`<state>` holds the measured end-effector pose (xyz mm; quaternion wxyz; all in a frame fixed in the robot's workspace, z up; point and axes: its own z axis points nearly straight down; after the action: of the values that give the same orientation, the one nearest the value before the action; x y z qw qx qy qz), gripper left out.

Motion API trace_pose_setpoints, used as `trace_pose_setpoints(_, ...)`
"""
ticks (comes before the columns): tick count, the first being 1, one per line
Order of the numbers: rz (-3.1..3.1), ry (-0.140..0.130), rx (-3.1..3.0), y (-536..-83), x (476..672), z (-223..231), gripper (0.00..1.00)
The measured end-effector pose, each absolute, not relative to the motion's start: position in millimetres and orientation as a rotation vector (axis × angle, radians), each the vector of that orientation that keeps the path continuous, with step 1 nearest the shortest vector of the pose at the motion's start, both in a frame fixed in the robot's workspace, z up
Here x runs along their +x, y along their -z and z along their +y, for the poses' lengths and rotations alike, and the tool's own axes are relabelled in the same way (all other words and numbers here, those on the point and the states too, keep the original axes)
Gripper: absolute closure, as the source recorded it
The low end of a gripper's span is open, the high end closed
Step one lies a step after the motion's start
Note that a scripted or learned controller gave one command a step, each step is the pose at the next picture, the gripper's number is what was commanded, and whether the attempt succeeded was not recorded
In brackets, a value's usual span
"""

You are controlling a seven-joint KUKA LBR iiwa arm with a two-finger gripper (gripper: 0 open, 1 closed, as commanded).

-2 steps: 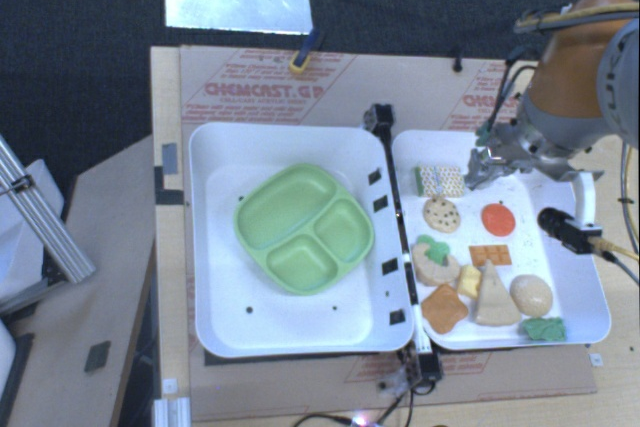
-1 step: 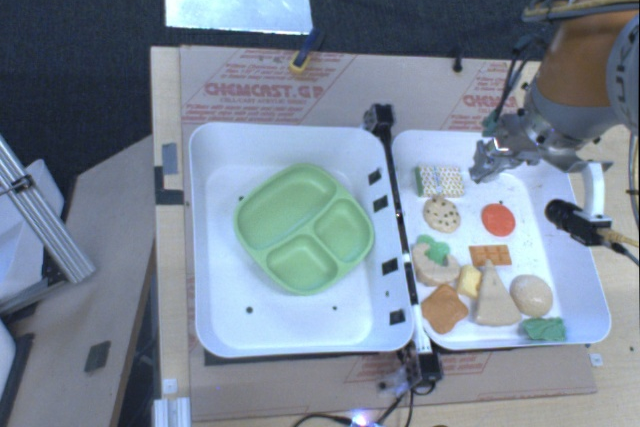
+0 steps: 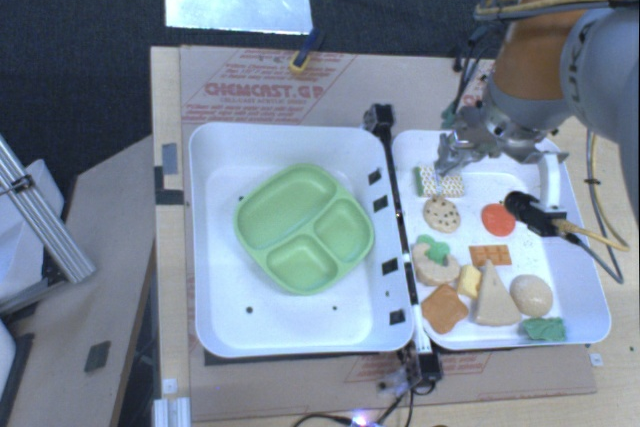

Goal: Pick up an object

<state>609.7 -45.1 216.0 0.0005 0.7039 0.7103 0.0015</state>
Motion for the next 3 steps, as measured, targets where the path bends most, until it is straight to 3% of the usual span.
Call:
trace_pose_setpoints(2,2.232,-0.008,2.209,-223.3,646.0,55.2,1.0)
trace_pose_setpoints(3,2.222,0.001,2.221,-214.8,632.8,50.2,1.0)
